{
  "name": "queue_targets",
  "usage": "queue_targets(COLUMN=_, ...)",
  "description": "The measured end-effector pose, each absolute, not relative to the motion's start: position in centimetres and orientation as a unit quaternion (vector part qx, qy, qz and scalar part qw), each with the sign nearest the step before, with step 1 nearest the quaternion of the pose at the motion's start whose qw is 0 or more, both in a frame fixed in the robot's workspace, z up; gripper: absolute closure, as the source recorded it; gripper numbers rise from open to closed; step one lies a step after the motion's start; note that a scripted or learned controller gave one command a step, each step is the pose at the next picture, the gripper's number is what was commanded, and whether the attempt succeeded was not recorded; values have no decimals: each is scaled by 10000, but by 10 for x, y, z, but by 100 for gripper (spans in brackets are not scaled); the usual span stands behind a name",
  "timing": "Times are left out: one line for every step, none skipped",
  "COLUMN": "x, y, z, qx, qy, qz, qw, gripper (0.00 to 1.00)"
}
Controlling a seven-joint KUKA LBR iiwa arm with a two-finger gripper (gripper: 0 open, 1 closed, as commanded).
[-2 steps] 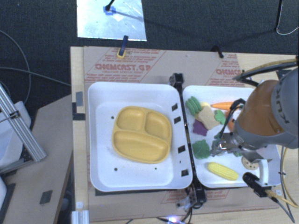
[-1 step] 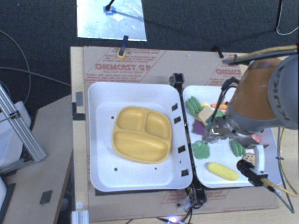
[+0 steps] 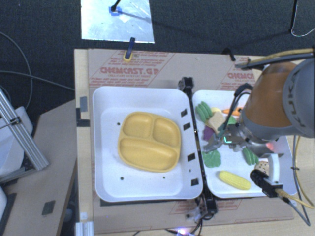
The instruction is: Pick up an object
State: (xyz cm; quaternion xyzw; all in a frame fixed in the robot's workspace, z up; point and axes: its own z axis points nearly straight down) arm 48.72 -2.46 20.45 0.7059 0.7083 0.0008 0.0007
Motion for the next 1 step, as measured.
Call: queue_targets(x=485, y=-123, z=124, qx=7098, qy=7044, qz=-22, qw=-4, gripper=0)
